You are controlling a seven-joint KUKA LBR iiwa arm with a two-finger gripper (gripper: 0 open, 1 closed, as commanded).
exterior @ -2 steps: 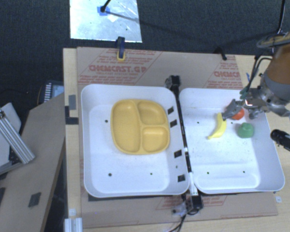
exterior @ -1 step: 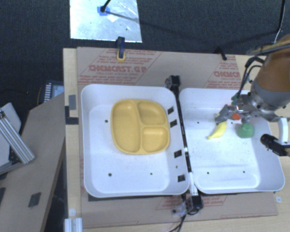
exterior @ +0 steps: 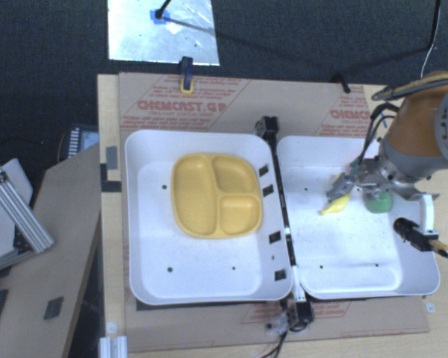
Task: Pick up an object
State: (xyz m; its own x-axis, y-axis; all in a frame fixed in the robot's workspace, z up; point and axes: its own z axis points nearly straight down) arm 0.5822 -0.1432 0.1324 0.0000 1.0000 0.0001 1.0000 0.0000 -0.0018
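Right bin (exterior: 358, 274): hand (exterior: 342, 190) low over yellow piece (exterior: 334, 204) for a grasp, grip unreadable; green object (exterior: 378, 200) beside.

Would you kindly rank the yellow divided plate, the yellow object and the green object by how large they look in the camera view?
1. Yellow divided plate, by far the largest.
2 and 3. Yellow object and green object: both small and look alike in size; the arm partly covers the green one, so I won't rank them.
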